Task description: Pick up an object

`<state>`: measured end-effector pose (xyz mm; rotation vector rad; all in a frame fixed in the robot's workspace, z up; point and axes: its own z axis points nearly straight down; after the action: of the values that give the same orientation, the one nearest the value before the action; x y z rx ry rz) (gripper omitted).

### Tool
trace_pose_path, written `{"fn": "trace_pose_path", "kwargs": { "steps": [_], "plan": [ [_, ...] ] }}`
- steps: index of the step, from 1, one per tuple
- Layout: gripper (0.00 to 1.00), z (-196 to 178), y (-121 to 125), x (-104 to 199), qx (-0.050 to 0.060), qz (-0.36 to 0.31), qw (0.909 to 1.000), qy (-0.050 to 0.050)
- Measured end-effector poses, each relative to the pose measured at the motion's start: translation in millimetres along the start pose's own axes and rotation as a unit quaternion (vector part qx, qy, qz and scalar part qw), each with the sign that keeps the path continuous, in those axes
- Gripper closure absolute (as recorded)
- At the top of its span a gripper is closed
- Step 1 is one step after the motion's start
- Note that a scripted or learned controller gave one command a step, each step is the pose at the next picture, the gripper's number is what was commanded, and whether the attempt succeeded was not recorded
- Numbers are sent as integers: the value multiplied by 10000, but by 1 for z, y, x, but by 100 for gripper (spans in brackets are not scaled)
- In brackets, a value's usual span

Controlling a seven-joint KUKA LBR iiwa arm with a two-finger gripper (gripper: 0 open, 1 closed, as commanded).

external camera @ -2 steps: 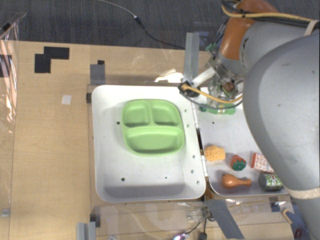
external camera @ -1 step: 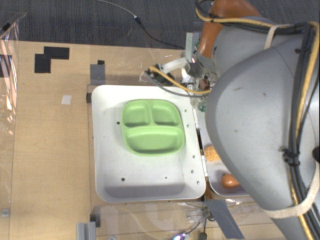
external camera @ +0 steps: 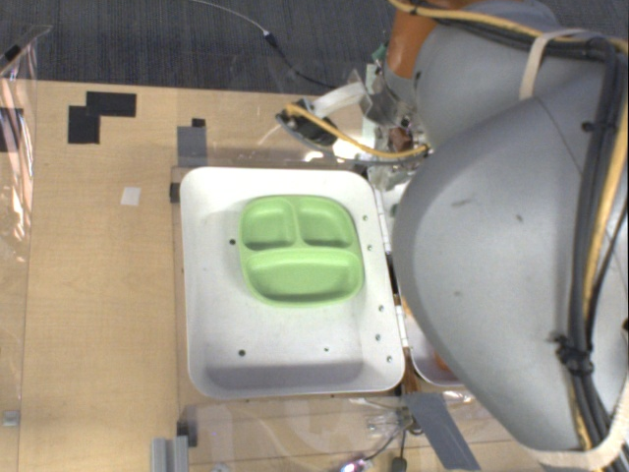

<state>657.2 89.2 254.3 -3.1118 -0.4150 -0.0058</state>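
Green plate [external camera: 299, 249]: three compartments, lying flat at centre of left bin [external camera: 211, 293], apart from every wall. Arm [external camera: 511, 234] bulks over the right bin from 3 o'clock, wrist near 1 o'clock. Pincer [external camera: 393, 138] state: cannot tell, wrist blocks it. Judgement: rim is thin and flat, so approach from above and pinch one edge squarely.
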Motion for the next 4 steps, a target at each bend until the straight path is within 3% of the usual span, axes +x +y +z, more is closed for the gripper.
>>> {"fn": "trace_pose_path", "kwargs": {
  "steps": [2, 3, 4],
  "plan": [
    [100, 72, -70, 18, 2, -376, 9993, -9],
    [100, 73, -120, 36, 7, 281, 9996, 3],
    [0, 74, -120, 36, 3, 284, 9996, 2]
  ]
}}
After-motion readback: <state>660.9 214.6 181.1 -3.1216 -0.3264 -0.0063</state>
